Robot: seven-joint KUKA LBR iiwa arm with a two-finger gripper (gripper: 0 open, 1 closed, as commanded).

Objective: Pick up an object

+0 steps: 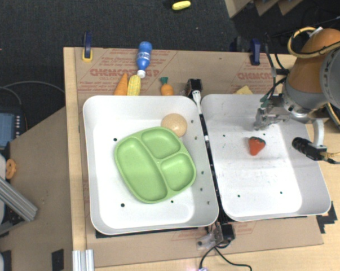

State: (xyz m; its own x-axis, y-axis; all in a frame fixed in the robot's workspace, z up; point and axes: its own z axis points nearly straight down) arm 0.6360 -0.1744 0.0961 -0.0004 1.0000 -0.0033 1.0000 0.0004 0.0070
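1. Strawberry [256,145], small and red, lies loose on the right bin [282,199] floor, near its middle.
2. Gripper [264,117] hangs just above-behind it; I cannot tell its state.
3. I judge this the approach step, nothing grasped.
4. Next: centre over the berry, descend, close.

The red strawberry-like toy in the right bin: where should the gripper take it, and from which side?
Probably from straight above, fingers closing across the wide red body of the strawberry toy. It lies alone on the floor of the right bin, apart from every wall, so a top-down approach looks unobstructed. The gripper sits just behind it, near the bin's far side.
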